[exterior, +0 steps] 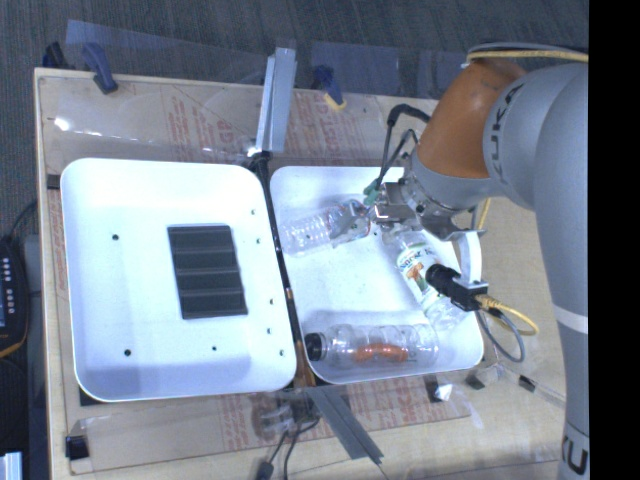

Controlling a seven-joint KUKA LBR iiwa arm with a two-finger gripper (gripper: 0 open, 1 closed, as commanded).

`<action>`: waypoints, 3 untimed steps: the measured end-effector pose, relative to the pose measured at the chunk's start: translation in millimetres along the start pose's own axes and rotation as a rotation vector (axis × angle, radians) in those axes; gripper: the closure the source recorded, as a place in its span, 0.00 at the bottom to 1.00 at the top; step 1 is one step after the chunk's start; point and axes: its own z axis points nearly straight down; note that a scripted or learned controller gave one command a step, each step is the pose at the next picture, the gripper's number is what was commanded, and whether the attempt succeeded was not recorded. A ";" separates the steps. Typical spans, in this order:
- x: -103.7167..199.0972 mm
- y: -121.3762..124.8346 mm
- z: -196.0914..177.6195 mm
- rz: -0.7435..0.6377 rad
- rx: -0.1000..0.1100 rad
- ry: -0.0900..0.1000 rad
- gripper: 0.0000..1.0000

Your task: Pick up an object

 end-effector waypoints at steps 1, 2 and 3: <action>-62.3 79.6 71.1 -0.023 -0.010 -0.003 0.00; -59.4 21.7 103.5 -0.114 -0.003 0.001 0.00; -60.1 22.5 92.2 -0.117 -0.003 -0.001 1.00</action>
